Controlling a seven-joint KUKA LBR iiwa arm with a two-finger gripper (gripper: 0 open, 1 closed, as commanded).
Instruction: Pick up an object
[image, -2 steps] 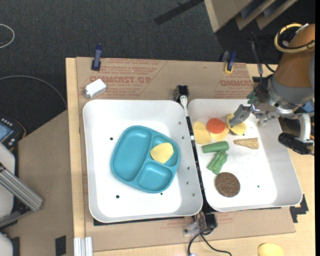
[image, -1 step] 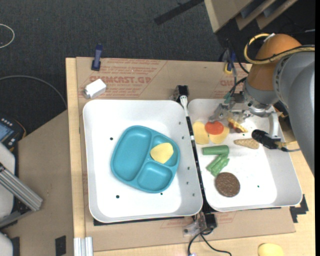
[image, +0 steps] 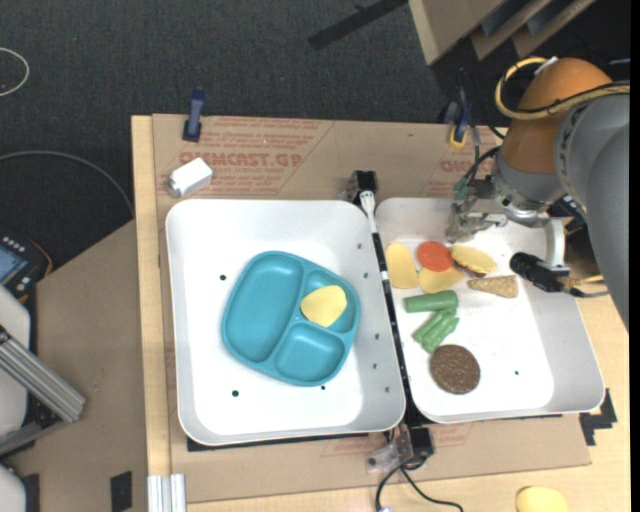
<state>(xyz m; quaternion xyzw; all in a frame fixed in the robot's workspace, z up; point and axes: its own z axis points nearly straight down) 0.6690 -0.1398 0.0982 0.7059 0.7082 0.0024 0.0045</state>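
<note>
Food pieces (image: 437, 272) cluster in the right bin (image: 560, 370), just below the claw (image: 468, 226); its grip state is unreadable.

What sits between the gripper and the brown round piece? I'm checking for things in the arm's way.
In the camera view, between the gripper and the brown round piece lie an orange-red piece and two green pieces.
</note>
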